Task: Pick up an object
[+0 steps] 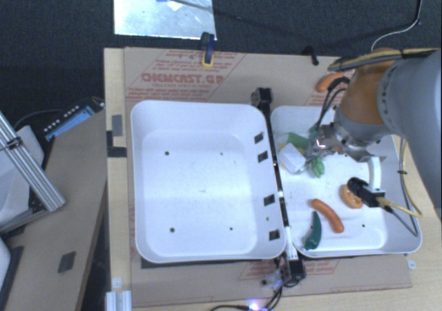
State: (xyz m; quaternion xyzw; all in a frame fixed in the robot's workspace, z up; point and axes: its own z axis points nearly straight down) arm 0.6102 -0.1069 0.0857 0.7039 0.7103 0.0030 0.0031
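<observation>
My gripper [320, 146] is low over the upper left part of the right bin [397, 240], with the grey arm coming in from the right. It sits right above a green item [316, 166], and a second green piece [298, 140] lies just to its left. A white block [290, 159] rests near the bin's left wall. Further down the bin lie an orange sausage [327, 214], a dark green pepper [314, 231] and a small orange round piece [349, 197]. Nothing is visibly held.
The left bin [200, 178] stands beside the right one, joined by a black-clipped divider [276, 178]. An orange object [330, 82] lies on the cardboard behind the right bin. A blue and yellow clamp [206, 50] sits at the board's far edge.
</observation>
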